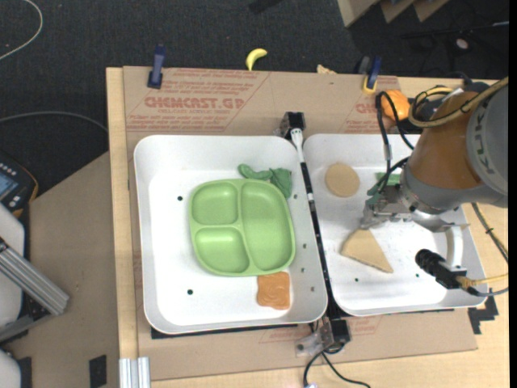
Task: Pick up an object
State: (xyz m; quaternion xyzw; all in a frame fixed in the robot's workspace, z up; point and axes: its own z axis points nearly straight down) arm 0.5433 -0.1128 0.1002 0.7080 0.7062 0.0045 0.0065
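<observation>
In the right bin (pixel 347 291) lie a tan wedge (pixel 367 250), like a slice of bread or cheese, and a round tan disc (pixel 342 179) farther back. My gripper (pixel 374 217) hangs low over the bin, just above the wedge's top corner, under the grey and orange wrist (pixel 440 164). A small green piece (pixel 390 180) shows beside the wrist. The left bin (pixel 161 241) holds a green three-compartment plate (pixel 241 225), a dark green leafy item (pixel 269 175) at the plate's back edge and an orange piece (pixel 274 290) in front of it.
A black ridge (pixel 309 208) separates the two bins. Clamps (pixel 156 67) hold the cardboard base at the back. Cables and a black fitting (pixel 440 269) hang off the arm over the right bin's front right part. A small yellow item (pixel 256 56) lies behind the bench.
</observation>
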